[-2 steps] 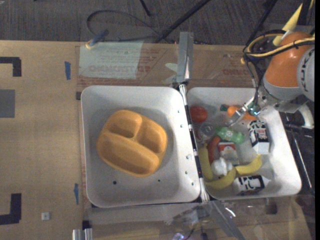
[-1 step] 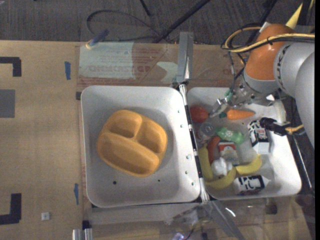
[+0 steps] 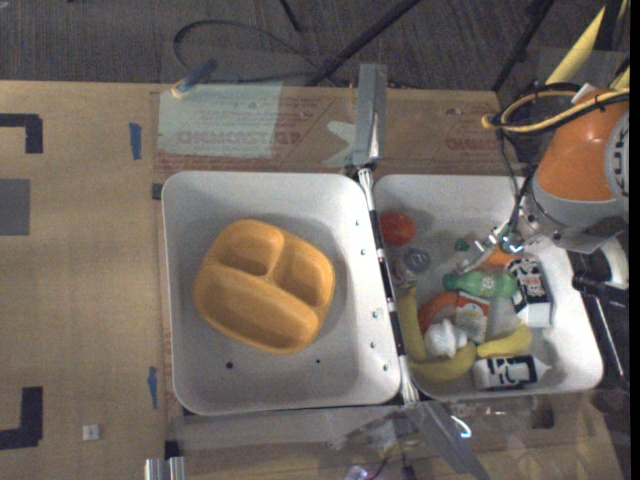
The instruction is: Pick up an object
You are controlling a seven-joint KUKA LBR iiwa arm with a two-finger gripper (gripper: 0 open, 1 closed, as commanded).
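Note:
The right bin (image 3: pixel 570 203) holds a heap of objects. A red ball-like thing (image 3: pixel 397 228) lies at its far left, with a small metal can (image 3: pixel 415 261) just in front of it. A green bottle (image 3: pixel 482 284) lies across the middle beside a black-and-white carton (image 3: pixel 531 290). Nearer the front are a white lumpy object (image 3: pixel 445 339), two yellow bananas (image 3: pixel 409 330) (image 3: pixel 506 344) and a second carton (image 3: pixel 509 371). My gripper (image 3: pixel 487 249) hangs from the orange-banded wrist (image 3: pixel 583 163), low over the green bottle's far side. Nothing visibly sits in its grasp.
The left bin (image 3: pixel 190 368) bears an orange divided tray (image 3: pixel 263 284). A metal divider (image 3: pixel 366 128) runs between the two bins. Cables (image 3: pixel 520 108) loop by the arm at the upper right, and brown bench board surrounds both bins.

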